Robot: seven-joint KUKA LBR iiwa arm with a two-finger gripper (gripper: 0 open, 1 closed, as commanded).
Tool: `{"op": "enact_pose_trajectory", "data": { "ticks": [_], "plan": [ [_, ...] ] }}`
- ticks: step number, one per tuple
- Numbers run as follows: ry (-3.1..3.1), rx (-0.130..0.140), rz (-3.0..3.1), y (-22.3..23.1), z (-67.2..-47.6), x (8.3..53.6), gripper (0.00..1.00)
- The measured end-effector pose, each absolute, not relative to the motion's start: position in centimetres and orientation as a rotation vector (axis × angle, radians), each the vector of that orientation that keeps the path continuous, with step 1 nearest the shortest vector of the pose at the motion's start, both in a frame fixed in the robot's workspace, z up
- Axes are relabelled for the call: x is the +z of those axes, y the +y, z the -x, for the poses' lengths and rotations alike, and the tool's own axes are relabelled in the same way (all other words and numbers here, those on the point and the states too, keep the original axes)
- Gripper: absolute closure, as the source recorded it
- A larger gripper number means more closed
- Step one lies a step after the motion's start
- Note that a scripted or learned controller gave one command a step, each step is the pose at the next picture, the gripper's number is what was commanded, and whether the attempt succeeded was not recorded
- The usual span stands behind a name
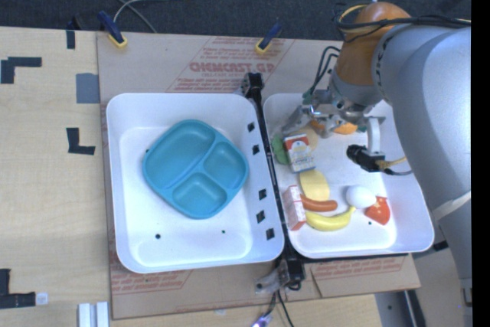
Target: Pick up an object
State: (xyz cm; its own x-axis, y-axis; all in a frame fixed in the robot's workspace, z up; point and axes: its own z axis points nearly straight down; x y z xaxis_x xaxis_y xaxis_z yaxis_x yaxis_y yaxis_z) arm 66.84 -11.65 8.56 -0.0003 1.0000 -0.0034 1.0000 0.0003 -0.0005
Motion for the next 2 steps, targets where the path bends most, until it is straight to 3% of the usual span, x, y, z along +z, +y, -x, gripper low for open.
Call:
{"op": "enact_pose_trajectory", "data": {
  "ticks": [2],
  "plan": [
    [2.219,-0.004,-2.219,-11.30,-66.85,8.56,0.00]
  ]
}}
